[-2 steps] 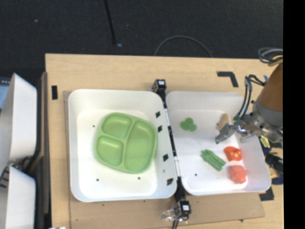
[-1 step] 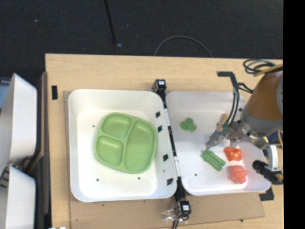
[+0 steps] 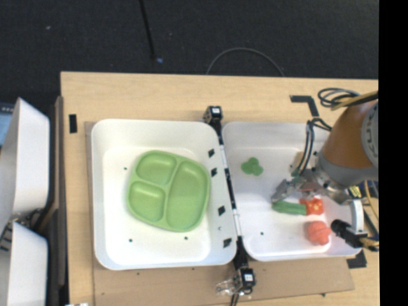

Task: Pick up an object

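My gripper point(image 3: 295, 192) is low in the right bin point(image 3: 268, 139), near its right side, with the grey arm and orange band above it. It looks open; one grey finger point(image 3: 280, 190) splays out to the left. Nothing shows between the fingers. A long dark-green object point(image 3: 288, 207) lies just below the gripper, close to or touching that finger's tip. Beside it to the right is a small red object with a green top point(image 3: 313, 205). A red-orange ball point(image 3: 318, 233) sits near the bin's front right corner. A small green lumpy object point(image 3: 252, 166) lies apart to the left.
The left bin point(image 3: 111, 139) holds a light-green divided plate point(image 3: 169, 189). A ridge with black clips point(image 3: 224, 190) separates the two bins. Black cables point(image 3: 335, 97) lie on the wooden bench behind the arm. White boxes point(image 3: 25, 164) stand at the far left.
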`<state>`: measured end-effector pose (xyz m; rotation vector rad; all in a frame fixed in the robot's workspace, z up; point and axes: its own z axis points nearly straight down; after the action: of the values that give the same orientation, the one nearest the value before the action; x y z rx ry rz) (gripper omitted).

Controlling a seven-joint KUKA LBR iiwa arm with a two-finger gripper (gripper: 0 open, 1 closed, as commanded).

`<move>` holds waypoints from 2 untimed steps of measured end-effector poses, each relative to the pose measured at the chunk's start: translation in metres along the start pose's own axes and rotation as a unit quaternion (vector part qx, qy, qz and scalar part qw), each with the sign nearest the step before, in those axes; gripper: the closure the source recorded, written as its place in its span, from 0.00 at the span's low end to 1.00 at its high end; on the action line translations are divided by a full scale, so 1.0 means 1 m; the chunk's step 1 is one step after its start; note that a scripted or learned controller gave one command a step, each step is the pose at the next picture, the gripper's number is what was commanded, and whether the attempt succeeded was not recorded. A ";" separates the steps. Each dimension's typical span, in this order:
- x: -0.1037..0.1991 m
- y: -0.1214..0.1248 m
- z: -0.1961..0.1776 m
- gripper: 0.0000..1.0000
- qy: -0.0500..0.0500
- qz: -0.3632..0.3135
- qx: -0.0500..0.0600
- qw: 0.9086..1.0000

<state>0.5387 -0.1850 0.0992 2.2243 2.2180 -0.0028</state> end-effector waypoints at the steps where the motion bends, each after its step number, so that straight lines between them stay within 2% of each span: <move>1: -0.001 0.001 -0.013 1.00 0.000 0.002 -0.003 1.000; 2: 0.004 0.008 -0.060 1.00 0.000 -0.003 -0.004 1.000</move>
<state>0.5467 -0.1811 0.1590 2.2138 2.2203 0.0048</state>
